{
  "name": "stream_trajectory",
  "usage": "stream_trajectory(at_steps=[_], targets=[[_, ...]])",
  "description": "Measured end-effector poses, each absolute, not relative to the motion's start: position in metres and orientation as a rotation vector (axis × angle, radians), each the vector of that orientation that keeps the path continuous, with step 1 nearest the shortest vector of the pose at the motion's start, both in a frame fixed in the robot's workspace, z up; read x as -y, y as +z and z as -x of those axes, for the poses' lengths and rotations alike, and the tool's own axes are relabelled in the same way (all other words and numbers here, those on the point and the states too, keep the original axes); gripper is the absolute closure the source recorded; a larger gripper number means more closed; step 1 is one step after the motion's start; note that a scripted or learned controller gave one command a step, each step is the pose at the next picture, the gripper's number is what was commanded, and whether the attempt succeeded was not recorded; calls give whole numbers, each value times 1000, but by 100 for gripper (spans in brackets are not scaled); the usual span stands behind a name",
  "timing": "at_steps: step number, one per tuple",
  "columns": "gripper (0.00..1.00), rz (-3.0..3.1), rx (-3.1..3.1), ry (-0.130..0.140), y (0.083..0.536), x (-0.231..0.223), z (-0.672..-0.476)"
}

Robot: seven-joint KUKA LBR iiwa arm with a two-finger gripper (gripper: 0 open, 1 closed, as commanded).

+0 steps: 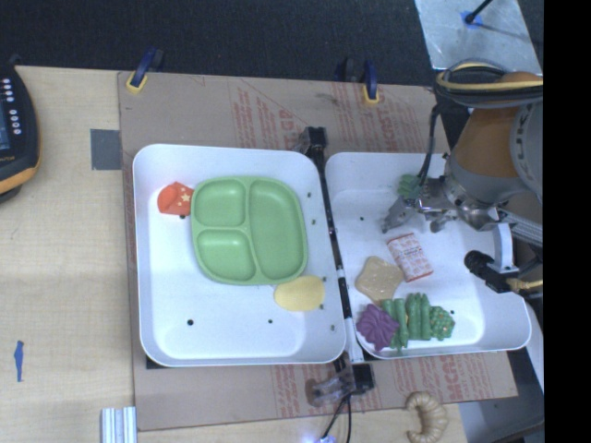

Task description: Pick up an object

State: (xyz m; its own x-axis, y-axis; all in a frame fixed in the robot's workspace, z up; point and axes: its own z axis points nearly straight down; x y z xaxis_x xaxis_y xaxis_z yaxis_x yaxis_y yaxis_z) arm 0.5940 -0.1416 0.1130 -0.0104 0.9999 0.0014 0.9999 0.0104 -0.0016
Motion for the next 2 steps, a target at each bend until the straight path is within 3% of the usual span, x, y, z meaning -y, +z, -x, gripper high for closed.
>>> stream_trajectory(at_steps=[1, 2], targets=[[0, 2221, 2227, 3, 106, 215, -657], [0, 2203, 2225, 5, 90, 131, -605]])
